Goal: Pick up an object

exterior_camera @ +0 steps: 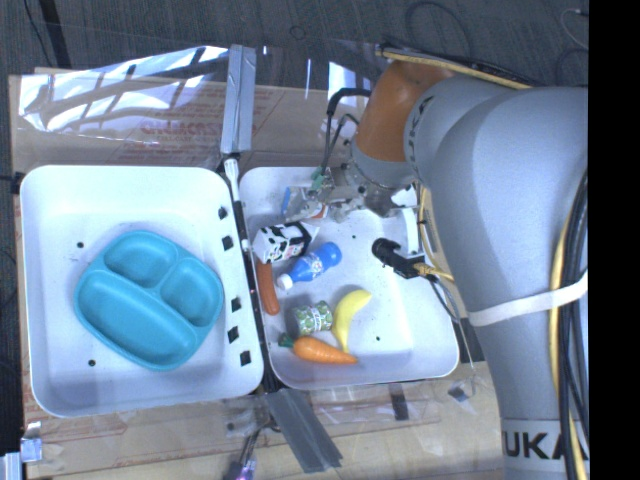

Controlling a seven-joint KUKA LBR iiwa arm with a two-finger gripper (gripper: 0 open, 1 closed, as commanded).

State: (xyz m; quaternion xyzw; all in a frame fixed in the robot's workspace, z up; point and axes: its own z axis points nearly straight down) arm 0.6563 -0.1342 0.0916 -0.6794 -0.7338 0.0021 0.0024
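Observation:
My gripper point(308, 202) hangs low over the back of the right bin point(432, 340), just behind a black-and-white cow toy point(283, 240). Nothing shows between its tips. In front of the cow toy lies a blue bottle with a white cap point(313, 264). A red-brown sausage point(268, 288) lies along the bin's left wall. Toward the front are a small green can point(313, 317), a yellow banana point(349, 312) and an orange carrot point(322, 351).
The left bin point(50, 208) holds a blue divided plate point(150, 298). The grey arm point(500, 198) covers the right bin's right side and back corner. A ridge with black clips point(238, 268) separates the two bins.

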